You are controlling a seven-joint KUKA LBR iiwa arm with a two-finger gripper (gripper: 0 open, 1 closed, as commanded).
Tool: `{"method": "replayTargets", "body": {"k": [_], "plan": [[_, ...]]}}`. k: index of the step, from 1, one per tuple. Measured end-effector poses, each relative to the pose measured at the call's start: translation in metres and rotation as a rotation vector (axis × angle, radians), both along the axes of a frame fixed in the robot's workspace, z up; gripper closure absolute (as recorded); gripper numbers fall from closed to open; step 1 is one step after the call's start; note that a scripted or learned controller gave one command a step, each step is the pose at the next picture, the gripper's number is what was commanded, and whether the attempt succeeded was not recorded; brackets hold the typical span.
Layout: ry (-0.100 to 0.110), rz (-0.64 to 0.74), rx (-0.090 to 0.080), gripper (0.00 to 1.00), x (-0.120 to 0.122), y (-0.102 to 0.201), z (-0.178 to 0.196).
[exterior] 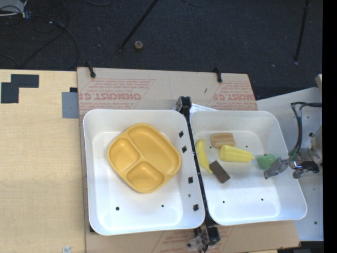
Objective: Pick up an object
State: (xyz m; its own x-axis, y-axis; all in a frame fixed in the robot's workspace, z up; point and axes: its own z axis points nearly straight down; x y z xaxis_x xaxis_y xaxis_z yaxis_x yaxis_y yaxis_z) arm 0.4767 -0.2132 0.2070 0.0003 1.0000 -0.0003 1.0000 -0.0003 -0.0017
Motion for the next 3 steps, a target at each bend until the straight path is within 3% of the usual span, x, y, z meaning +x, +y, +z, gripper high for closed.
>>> {"method": "replayTargets", "body": {"k": [2, 3], "plan": [[0.006, 0.0, 0.004, 0.0, 0.008, 0.012, -0.11], [0.002, -0.001, 0.002, 0.0, 0.008, 0.013, -0.12]]}}
